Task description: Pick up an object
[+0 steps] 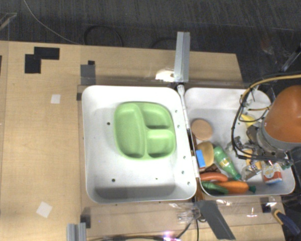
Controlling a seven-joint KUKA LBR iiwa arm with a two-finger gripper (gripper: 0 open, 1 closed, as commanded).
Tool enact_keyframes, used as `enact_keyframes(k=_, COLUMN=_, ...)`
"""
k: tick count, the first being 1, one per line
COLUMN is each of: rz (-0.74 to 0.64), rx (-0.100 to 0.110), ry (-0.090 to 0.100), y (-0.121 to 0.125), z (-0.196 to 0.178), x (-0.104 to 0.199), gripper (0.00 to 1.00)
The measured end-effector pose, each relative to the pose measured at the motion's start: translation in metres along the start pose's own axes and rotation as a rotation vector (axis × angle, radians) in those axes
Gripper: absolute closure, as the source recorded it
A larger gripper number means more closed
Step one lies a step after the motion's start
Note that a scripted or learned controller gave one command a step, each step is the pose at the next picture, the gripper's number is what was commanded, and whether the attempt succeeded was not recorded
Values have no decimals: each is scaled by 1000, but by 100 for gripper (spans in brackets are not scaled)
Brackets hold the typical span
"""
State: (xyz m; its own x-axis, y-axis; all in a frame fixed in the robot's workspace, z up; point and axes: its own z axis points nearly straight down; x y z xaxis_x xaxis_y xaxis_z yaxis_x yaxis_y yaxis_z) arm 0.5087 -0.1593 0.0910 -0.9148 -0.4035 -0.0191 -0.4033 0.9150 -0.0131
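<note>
A pale wood-grain tabletop (35, 149) filled most of the scene, its surface evenly lit with no hard shadows. Beyond its far edge lay dark grey carpeted floor (140, 9), crossed by a thin pale cable (40, 21) and a looped black cable (103, 34). Black angular marks (40, 58) sat near the tabletop's far left corner, and two small pale square patches (55, 99) lay further along the left side. A grey metal post (182, 56) stood at the far edge of the tabletop, with small grey brackets (88, 73) fixed nearby.
</note>
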Motion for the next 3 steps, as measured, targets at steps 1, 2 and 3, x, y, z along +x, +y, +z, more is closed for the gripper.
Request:
enact_keyframes(k=1, rz=-103, rx=-3, ry=2, y=-42, z=1, x=20, gripper=0)
enact_keyframes(k=2, rz=-354, rx=2, ry=0, y=1, z=0, x=-9, gripper=0)
enact_keyframes(k=3, rz=-304, rx=15, ry=-5, y=51, z=-2, x=-20, gripper=0)
